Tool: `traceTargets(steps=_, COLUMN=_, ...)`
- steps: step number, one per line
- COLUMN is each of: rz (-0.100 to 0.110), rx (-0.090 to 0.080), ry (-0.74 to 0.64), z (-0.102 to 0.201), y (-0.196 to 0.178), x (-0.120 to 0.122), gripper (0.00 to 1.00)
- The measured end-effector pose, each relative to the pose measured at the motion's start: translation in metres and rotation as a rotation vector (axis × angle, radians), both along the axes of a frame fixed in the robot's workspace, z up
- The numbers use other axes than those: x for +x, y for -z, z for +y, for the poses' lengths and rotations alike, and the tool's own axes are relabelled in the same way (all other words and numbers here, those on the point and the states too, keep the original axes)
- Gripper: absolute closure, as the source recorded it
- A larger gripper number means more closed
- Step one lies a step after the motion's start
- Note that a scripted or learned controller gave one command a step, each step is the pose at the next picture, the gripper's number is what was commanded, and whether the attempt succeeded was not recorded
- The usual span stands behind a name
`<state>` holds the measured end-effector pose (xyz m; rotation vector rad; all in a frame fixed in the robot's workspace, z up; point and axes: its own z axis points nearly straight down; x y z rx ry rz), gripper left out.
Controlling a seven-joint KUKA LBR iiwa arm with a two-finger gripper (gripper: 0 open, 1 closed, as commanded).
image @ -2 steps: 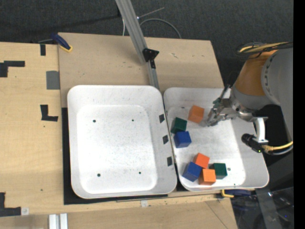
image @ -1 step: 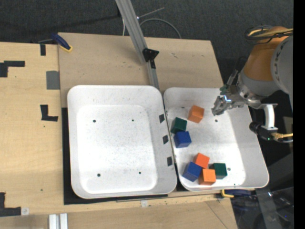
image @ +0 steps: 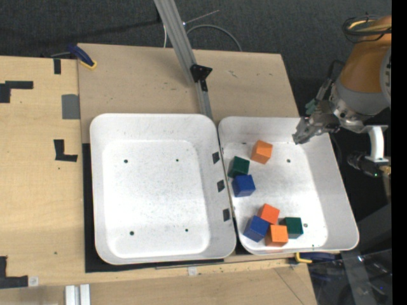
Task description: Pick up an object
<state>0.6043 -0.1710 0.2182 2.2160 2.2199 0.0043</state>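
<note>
The claw (image: 304, 134) hangs at the right bin's (image: 331, 170) two-o'clock edge; whether it is spread or closed I cannot tell, and nothing sits in it. This looks like the approach step. The orange block (image: 261, 151) lies near, toward eight o'clock; next, move over it and descend.

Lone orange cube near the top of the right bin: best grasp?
Take the orange cube from straight above, fingers across its upper-left and lower-right faces. It sits rotated to the bin walls with bare floor around it; the green cube lies lower left, apart. The gripper hangs to its right.
</note>
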Motion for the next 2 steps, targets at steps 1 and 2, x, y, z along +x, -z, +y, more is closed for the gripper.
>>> traceTargets(steps=1, rz=0.0, rx=0.0, ry=0.0, z=0.0, y=-0.05, x=0.001, gripper=1.0)
traceTargets(steps=2, rz=0.008, rx=0.002, ry=-0.002, z=0.044, y=-0.039, x=-0.026, gripper=1.0)
